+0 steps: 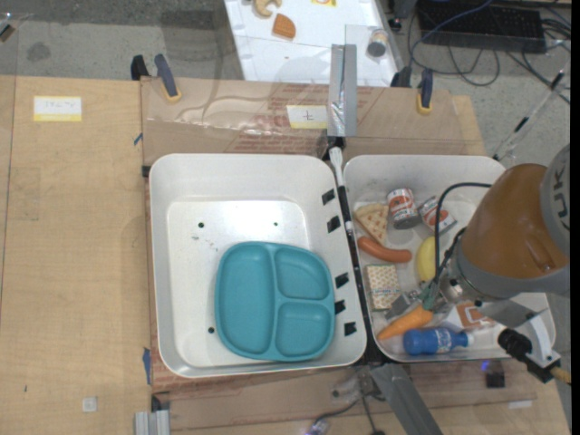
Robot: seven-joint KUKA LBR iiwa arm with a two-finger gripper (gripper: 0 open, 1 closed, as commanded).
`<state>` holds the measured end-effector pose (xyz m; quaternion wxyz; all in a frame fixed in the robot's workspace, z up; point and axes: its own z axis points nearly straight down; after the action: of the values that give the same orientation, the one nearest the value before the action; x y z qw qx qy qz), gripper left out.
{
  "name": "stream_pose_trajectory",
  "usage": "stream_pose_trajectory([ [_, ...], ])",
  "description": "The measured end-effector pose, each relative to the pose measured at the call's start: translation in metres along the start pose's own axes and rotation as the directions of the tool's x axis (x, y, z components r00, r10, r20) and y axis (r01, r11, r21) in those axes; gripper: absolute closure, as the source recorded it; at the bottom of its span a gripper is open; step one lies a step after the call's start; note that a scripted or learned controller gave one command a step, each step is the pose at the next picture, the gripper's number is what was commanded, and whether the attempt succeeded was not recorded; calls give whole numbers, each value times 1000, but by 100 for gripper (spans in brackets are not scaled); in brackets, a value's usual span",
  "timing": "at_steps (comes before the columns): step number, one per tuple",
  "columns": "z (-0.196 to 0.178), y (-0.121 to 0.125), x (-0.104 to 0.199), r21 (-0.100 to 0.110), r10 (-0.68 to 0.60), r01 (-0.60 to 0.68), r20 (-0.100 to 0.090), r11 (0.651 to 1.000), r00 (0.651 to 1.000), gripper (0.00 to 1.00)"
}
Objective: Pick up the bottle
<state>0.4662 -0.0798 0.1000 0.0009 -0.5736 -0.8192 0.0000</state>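
From my overhead camera, the blue bottle (436,340) is lying on its side near the front edge of the right bin (494,166), just beside a carrot (405,323). The arm (521,229) hangs over that bin and hides the gripper's tips, so I honestly can't tell its state. A teal divided plate (275,302) sits in the left bin (172,243).

Grey arm (507,275), broad orange band, black cable looping alongside

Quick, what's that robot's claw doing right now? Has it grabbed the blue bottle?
Gripper: cannot be told; the arm's own bulk hides it. The blue bottle lies on its side in the right bin, next to the carrot.
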Motion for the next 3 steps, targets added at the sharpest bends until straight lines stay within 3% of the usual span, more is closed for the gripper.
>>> stream_pose_trajectory([
  [1,8,0,0,-1,-218,218,1,976,976,0],
  [2,-2,1,-2,-7,-212,212,4,977,977,100],
  [3,-2,1,-2,-6,-213,213,4,977,977,0],
])
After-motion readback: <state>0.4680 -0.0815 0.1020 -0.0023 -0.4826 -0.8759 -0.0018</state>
